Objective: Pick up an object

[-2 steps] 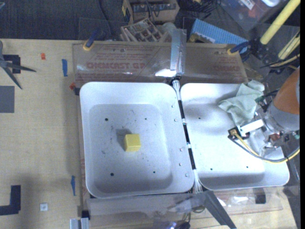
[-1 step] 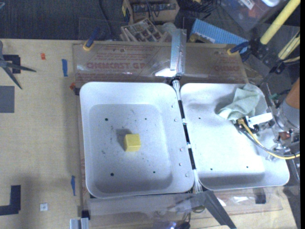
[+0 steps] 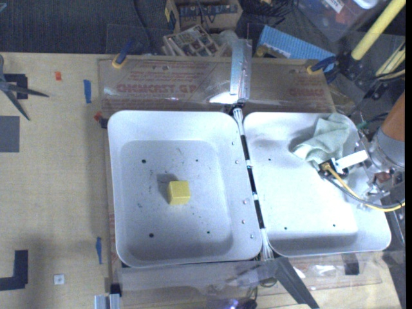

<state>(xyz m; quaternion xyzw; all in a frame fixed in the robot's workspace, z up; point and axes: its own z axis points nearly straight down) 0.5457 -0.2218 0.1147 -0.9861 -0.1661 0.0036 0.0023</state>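
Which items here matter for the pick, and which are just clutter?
For the job: yellow block in the left bin; pale green cloth in the right bin.
Lying about: wooden crate, blue pad, dark tool on the bench.

Item 1: block [image 3: 179,192]. One small yellow block, roughly cubic, with plain faces and a lighter top. It sits flat and alone, turned slightly askew, with a dark shadow at its far-left side. Place: left of the seam [image 3: 248,166] where the two bins meet, well apart from it, about mid-floor.

Item 2: cloth [image 3: 325,139]. One pale green-white rag, crumpled into loose folds and bunched in a heap, with a lobe trailing toward the seam. Place: right of the seam, apart from it, toward the far right corner.
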